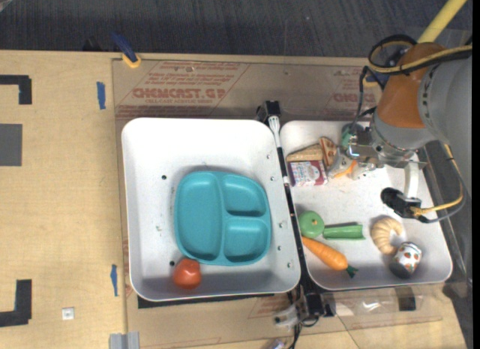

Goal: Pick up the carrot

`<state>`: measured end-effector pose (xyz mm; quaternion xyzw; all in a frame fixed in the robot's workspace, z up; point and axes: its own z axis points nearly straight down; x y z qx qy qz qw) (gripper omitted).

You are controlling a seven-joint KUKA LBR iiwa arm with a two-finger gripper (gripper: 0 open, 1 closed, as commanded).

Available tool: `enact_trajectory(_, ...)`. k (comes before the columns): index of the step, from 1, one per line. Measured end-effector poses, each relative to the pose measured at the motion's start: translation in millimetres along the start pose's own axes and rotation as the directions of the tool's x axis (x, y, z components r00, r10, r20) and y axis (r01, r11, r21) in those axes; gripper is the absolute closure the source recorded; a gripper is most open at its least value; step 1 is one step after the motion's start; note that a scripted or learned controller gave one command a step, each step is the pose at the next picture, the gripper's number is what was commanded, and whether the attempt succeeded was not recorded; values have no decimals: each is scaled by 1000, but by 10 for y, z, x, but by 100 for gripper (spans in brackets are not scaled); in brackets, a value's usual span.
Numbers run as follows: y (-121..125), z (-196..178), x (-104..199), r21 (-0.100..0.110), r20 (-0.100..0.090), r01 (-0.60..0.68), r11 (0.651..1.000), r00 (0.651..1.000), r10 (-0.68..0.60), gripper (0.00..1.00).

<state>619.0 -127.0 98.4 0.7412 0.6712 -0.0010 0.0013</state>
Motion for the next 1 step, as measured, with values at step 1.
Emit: enact_trajectory(1,420,-899,775,-3,-5,-100,995,995,100,100)
